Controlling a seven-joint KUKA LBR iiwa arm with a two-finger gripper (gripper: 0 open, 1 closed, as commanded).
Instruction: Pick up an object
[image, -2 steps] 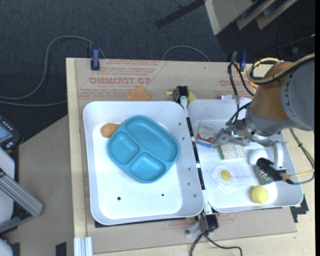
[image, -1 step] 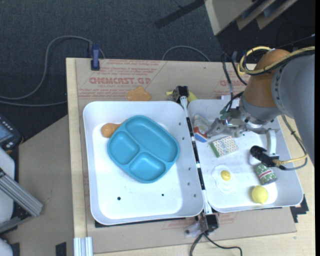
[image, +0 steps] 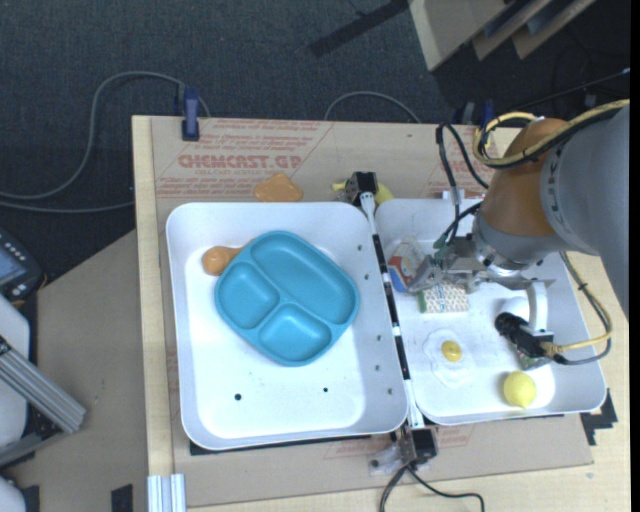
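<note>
Two shallow white bins sit side by side on a pale bench (image: 150, 300). In the right bin (image: 572, 300) the grey arm (image: 590, 180) holds its pincer (image: 434, 268) low near the bin's 10 o'clock corner; whether the pincer is wide or narrow cannot be told.

A small speckled rectangular block (image: 445, 298), the likeliest pick, lies just beside the pincer at its 6 o'clock, with no grasp on it to be seen. A red-and-blue item (image: 398, 272), too small to identify, lies at the pincer's 9 o'clock against the bin wall. A white toy fried egg with yellow yolk (image: 450, 353) lies farther off at 6 o'clock, and a round yellow ball (image: 519, 389) at 5 o'clock.

The left bin (image: 185, 340) holds a blue three-compartment plastic plate (image: 287, 297). At the plate's 9 o'clock an orange rounded piece (image: 214, 260) is partly hidden under its rim.
</note>
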